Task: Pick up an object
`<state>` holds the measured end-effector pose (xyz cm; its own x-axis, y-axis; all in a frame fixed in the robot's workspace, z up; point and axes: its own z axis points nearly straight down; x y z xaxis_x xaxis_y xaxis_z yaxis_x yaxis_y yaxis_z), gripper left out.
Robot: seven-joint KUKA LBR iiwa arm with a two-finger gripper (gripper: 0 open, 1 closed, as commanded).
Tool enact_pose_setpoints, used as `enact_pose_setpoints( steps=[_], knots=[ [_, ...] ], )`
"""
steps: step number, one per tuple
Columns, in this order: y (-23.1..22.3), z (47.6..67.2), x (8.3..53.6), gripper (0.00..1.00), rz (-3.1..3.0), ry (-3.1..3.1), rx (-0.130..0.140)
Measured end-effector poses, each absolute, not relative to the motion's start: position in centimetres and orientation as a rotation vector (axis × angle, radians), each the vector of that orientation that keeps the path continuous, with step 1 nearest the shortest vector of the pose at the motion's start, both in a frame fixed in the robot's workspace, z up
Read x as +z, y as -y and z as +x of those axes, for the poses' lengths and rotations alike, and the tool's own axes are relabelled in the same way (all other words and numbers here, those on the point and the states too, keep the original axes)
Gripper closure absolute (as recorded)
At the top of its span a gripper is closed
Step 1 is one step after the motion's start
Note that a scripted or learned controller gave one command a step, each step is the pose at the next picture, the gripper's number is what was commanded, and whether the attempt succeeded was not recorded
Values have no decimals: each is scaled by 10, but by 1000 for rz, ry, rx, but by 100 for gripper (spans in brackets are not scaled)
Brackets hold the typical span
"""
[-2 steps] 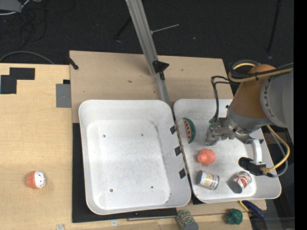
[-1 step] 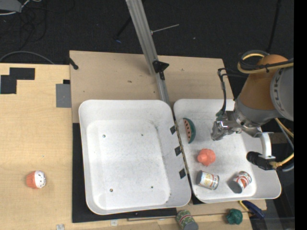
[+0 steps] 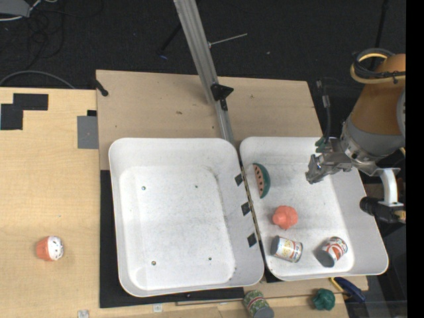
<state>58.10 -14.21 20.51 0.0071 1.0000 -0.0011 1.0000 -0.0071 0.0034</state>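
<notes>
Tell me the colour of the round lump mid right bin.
Salmon red lump, clearest in the camera view.

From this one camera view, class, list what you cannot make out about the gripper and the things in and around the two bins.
- Gripper: too small and dark to tell how it is set.
- Cans: labels too small to read.
- Green thing and another can below the right bin: cut off by the bottom edge.
- Watermelon slice toy: leans on the bin wall, far side hidden.

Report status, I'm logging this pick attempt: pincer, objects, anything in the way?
Pincer over right bin, upper area, nothing visibly held. Red object, two cans, watermelon slice lie below. Path looks unobstructed.
</notes>
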Motion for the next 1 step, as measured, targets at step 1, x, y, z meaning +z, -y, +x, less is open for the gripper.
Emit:
enact_pose_setpoints(
  steps=[1],
  knots=[
    [144, 582, 246, 100, 2220, -2219, 2]
  ],
)
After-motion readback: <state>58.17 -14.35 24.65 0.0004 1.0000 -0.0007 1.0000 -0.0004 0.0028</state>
